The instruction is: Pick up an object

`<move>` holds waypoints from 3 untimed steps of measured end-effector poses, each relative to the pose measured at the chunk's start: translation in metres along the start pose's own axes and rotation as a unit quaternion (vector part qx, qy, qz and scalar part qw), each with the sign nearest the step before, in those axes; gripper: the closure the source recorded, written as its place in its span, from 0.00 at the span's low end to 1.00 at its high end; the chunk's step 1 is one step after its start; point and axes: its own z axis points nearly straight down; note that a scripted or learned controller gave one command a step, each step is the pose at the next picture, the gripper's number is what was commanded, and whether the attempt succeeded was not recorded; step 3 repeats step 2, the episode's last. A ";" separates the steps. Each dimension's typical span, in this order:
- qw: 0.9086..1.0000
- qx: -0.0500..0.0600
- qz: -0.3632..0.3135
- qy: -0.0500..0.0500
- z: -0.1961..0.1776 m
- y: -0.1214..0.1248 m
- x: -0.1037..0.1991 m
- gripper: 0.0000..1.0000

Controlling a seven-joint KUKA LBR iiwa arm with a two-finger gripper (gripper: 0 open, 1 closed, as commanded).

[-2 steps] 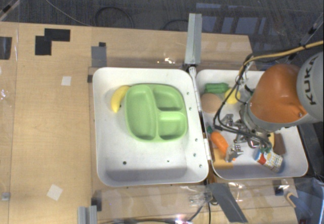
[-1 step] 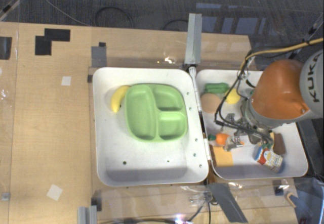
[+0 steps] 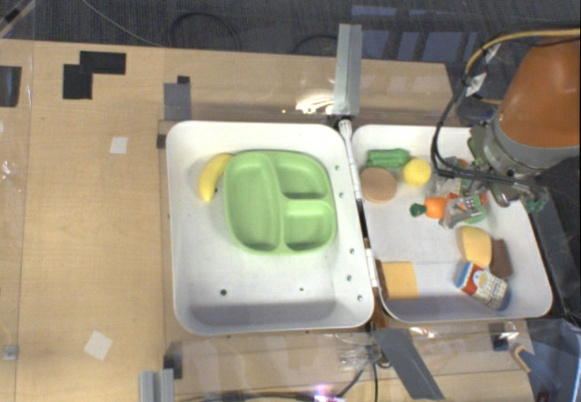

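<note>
Yellow banana [image 3: 212, 176] and green tray [image 3: 277, 201] fill the left bin [image 3: 263, 305]. Right bin [image 3: 436, 291] crowds cookie [image 3: 379, 184], lemon [image 3: 417, 172] and carrot [image 3: 436, 207] under the gripper [image 3: 472, 202]; whether its fingers are apart I cannot tell. They could nudge neighbours and close on nothing.

1. The scene is lit evenly and fairly brightly from above.
2. A sharp glare spot is seen on the bench [image 3: 313, 105] just behind the left bin [image 3: 195, 300].
3. Soft shadow is cast inside that bin's near wall.
4. Fine detail is slightly blurred; the small items by the arm [image 3: 540, 101] can perhaps not be resolved.
</note>
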 end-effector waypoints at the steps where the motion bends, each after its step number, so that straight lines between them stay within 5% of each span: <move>1: 0.997 -0.002 -0.083 0.002 0.105 0.013 -0.010 1.00; 2: 0.986 0.001 -0.164 -0.001 -0.005 -0.016 -0.002 1.00; 3: 0.986 0.001 -0.164 -0.001 -0.005 -0.016 -0.002 1.00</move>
